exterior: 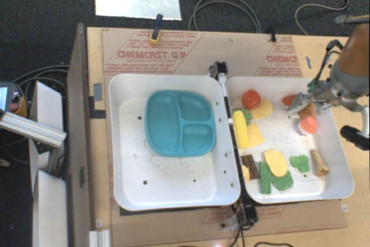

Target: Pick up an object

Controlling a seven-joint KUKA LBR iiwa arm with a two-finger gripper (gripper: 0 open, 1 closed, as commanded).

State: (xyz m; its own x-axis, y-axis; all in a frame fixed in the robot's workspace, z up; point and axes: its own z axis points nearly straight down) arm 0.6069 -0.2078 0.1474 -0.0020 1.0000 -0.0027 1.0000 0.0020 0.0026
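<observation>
My gripper point(305, 103) hangs over the far right part of the right bin point(341, 179), just above a pink toy piece point(308, 125). Finger state: cannot tell.

Left bin point(124, 142) contents: one teal divided plate point(179, 123), lying flat at centre.

Right bin contents: red tomato point(251, 99) at the far left, touching a yellow piece point(263, 108); corn cob point(240, 128) along the left wall; yellow oval piece point(276, 162) over green pieces point(282, 182) near the front; green leafy piece point(299, 162) and tan stick point(318, 162) to the right.
</observation>
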